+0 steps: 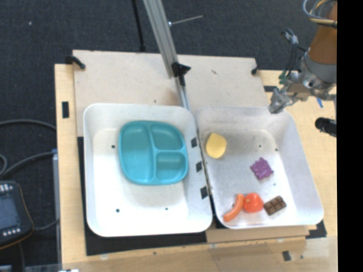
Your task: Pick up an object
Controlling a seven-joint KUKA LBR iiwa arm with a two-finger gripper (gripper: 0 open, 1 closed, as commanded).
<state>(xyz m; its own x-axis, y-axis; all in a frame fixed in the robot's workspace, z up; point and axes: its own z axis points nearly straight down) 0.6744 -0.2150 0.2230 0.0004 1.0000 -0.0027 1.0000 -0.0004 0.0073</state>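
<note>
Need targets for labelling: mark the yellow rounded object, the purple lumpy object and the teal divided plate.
yellow rounded object (216, 145), camera view, its middle.
purple lumpy object (261, 168), camera view, its centre.
teal divided plate (134, 152), camera view, floor of its large compartment.

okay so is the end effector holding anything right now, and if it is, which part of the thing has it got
Nothing is held. The end effector hangs above the far right corner of the right bin, apart from the yellow piece, purple piece, orange piece and brown piece.
</note>
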